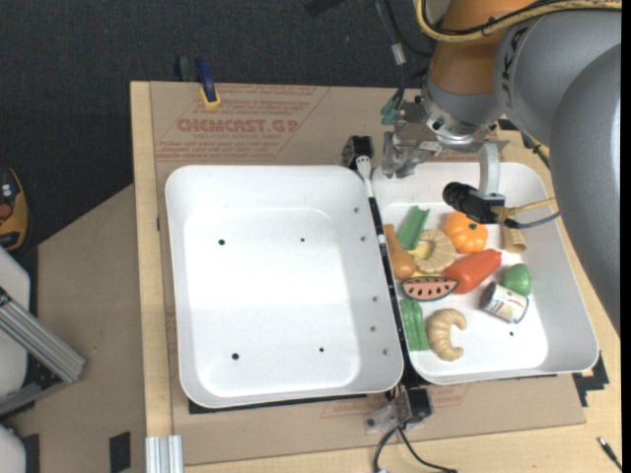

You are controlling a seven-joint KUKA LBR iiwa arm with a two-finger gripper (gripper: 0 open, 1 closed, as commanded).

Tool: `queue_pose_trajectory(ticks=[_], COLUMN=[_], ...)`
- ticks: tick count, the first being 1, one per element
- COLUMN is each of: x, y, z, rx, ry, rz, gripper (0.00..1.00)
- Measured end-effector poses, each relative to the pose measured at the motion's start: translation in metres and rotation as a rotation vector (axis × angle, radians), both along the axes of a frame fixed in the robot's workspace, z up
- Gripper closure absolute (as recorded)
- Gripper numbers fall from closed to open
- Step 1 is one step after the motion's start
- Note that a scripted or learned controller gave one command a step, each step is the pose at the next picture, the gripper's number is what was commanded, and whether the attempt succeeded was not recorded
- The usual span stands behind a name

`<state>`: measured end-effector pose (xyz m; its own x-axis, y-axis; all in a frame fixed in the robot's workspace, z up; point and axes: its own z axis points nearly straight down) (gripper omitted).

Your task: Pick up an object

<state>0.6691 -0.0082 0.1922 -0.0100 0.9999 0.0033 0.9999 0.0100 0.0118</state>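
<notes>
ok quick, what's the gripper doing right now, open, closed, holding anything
Gripper: above the back edge of the right bin, nothing seen between its fingers; open or closed cannot be told.

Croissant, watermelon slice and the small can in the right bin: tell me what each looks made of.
Croissant: probably moulded plastic or rubber; even tan colour, smooth sheen, toy-like.
Watermelon slice: likely painted plastic; flat red face with black seed marks and a green edge.
Small can: possibly metal or plastic; pale end and a printed label, too small to settle.
</notes>
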Motion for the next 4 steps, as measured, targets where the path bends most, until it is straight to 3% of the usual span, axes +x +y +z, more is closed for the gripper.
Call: queue_pose_trajectory(ticks=[1, 2, 3, 4], x=[-0.001, -0.026, -0.086, -0.147], y=[0.072, 0.137, 0.179, 0.23], z=[0.132, 0.349, 0.344, 0.344], rx=[0.001, 0.002, -0.002, -0.001], ry=[-0.007, -0.01, 0.015, 0.016], rz=[0.0, -0.002, -0.004, -0.001], gripper=[1.0, 1.0, 1.0, 1.0])
